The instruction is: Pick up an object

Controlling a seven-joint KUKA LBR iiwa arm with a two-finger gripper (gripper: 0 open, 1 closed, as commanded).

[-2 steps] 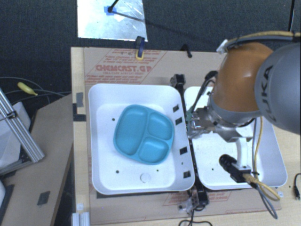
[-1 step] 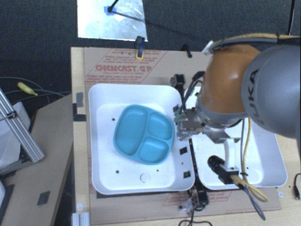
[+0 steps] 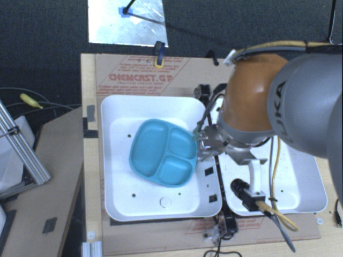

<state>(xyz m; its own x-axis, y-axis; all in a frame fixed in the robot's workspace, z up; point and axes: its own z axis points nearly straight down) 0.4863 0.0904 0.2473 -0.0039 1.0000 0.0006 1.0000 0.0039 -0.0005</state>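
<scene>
A light blue sectioned plate point(image 3: 162, 152) lies tilted in the middle of the left white bin point(image 3: 118, 197). My gripper point(image 3: 203, 142) is at the plate's right edge, close to the bin's right wall, under the grey arm and its orange band point(image 3: 252, 98). The wrist covers most of the gripper, and the plate's right rim runs right up to it.
The right white bin point(image 3: 300, 191) is largely covered by the arm. A black cable fitting point(image 3: 244, 193) and a yellow cable hang over that bin's front. Cardboard point(image 3: 144, 76) lies under both bins. A shiny sheet point(image 3: 126, 15) lies beyond the bench.
</scene>
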